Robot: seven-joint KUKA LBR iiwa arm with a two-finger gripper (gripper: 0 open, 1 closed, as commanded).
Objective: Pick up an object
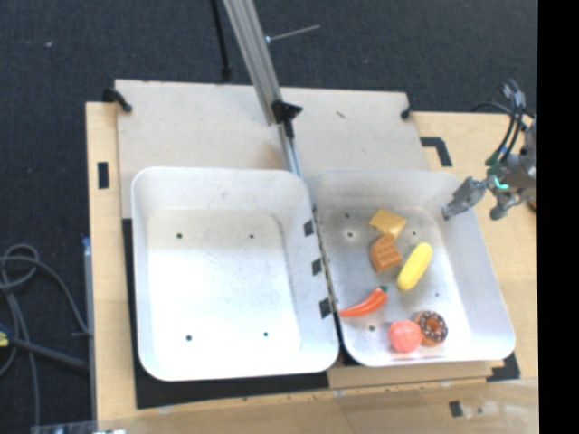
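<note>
Pincer (481,199) of mine hangs at right bin's (479,278) far right rim, fingers apart, nothing between them. Toys lie loose in right bin: yellow block (387,221), waffle piece (385,255), banana (414,267), red pepper (364,305). Banana nearest, lies apart from others, so probably easiest target.

Gripper (482,199) at far right, fingers spread apart, nothing between them

Matt white plastic bins (226,269), wood bench (109,242)
</note>
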